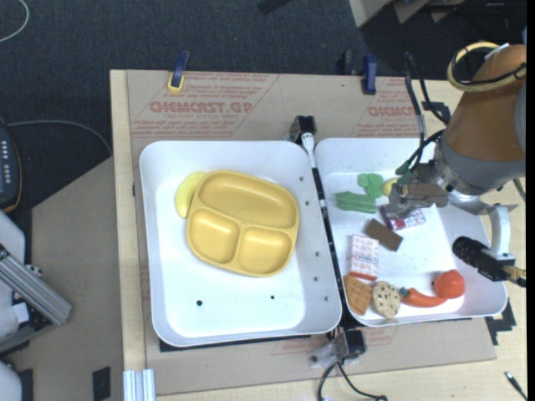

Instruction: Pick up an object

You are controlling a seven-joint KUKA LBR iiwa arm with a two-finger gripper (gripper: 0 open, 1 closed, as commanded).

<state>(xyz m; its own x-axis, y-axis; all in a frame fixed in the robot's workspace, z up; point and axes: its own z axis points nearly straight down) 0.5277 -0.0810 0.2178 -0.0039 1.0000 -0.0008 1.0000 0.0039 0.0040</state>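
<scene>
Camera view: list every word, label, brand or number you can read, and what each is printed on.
"CHEMCAST GP" in red, on the brown protective sheet of the bench top, behind the left bin.
The same red print repeats behind the right bin, cut off by the arm, not fully readable.
Red-and-white packet in the right bin: print too small to read.
Small packet under the tool: blurred, unreadable.

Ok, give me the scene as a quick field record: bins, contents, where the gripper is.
left bin: yellow divided tray, sitting over a yellow item
right bin: green toy, brown block, red-and-white packet, waffle piece, cookie, orange-red toy
gripper: low over the right bin's far side, beside the green toy
grasp: cannot tell
</scene>
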